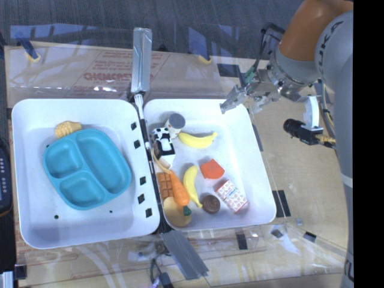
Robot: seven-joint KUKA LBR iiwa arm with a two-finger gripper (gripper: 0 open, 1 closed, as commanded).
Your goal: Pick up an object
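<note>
The right bin [255,161] holds several small items: a yellow banana [197,139], a second banana [191,185], an orange-red wedge [212,169], a carrot [175,186], a brown round piece [210,203], a red-and-white patterned box [231,196], a black-and-white toy [162,141] and a grey can [176,121]. My gripper [245,102] hangs above the bin's far right corner, apart from all of them. Its fingers look spread, with nothing between them.
The left bin [24,179] carries a blue divided plate [87,168] and a tan ridged piece [68,128] at its far edge. A tan bowl-like object [177,214] lies in the right bin's near left corner. A grey bar [141,59] rises behind the divider.
</note>
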